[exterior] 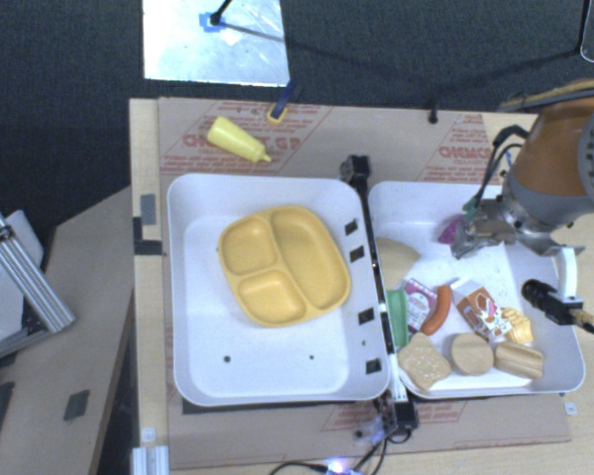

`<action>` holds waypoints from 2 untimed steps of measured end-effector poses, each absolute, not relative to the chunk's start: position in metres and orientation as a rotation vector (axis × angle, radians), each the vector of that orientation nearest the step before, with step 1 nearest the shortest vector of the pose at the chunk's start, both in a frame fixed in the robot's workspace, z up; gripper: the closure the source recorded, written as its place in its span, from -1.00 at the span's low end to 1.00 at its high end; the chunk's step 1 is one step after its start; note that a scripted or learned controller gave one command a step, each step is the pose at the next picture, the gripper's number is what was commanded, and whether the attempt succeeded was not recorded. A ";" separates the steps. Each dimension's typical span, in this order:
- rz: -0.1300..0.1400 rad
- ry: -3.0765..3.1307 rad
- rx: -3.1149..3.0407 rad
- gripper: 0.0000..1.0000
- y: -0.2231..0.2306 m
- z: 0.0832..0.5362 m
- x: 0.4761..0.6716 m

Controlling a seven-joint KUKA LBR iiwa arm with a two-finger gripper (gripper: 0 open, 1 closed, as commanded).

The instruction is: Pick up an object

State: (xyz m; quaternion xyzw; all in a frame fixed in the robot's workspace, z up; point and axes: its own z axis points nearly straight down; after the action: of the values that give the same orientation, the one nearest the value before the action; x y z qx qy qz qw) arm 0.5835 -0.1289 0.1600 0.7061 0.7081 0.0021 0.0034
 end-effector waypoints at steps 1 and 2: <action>0.005 2.219 2.215 1.00 -0.137 0.208 0.584; 0.004 2.223 2.215 1.00 -0.137 0.226 0.585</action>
State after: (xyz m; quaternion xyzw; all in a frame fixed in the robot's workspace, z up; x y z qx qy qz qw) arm 0.5855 -0.1372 0.2257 0.7058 0.7084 0.0013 0.0017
